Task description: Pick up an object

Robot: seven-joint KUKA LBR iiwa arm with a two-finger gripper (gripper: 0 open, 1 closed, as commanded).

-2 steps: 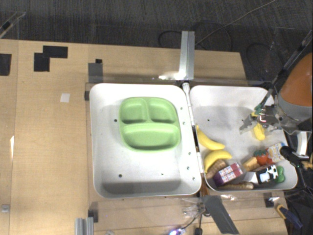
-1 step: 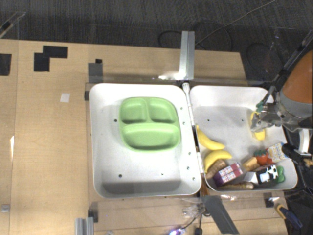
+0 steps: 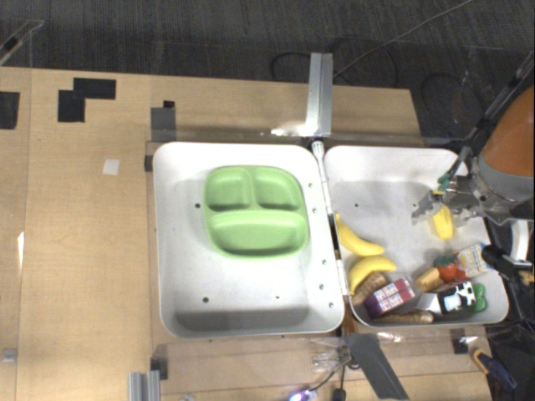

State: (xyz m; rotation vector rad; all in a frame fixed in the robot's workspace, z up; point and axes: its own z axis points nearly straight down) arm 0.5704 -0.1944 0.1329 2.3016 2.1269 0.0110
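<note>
Orange and grey, the arm [image 3: 508, 153] runs off the right edge, so little above the wrist can be read. A heap in the right bin [image 3: 376, 170] front corner blurs together: two bananas [image 3: 361, 257], a purple box [image 3: 389, 297], a black-and-white carton [image 3: 462, 299]. A green divided plate [image 3: 254, 210] lies in the left bin [image 3: 180, 249]. The gripper [image 3: 441, 210] pinches a small yellow object [image 3: 442, 223], which hangs between its fingers over the right bin's far right part.

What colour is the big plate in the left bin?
Light green. The plate shows clearly in the camera view.
</note>
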